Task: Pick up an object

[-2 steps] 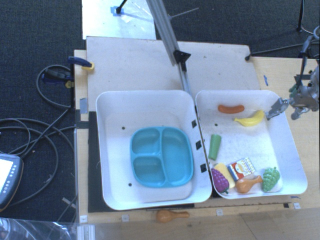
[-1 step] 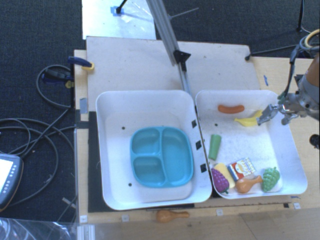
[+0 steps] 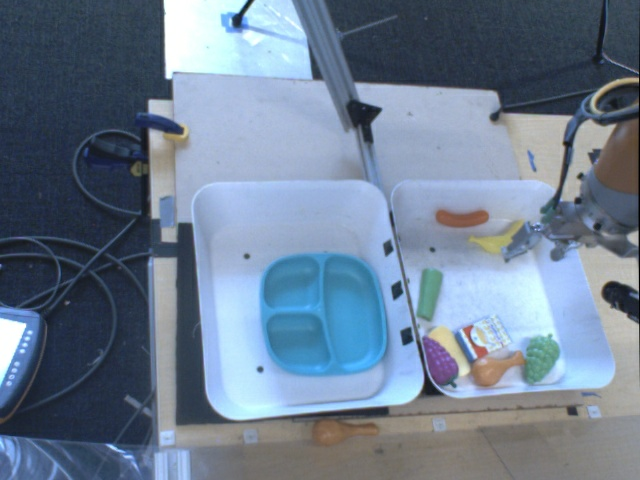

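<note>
Below the claw [image 3: 524, 243], toys cluster: green plastic grapes [image 3: 541, 357], a tan drumstick [image 3: 496, 368]. Its fingers touch the yellow plastic banana [image 3: 497, 240] (grip state unclear); centre over it before lifting.

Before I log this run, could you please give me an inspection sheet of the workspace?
Surface: two white bins on a bench.
Job's things: in the right bin, hot dog, yellow piece, green stick, purple grapes, small box, drumstick, green grapes.
Clutter: blue divided tray in the left bin; drumstick-like toy on the bench edge.
Grippers: gripper at the yellow piece.
Cables: loops on the floor, left.
Surroundings: dark carpet, tablet.
</note>
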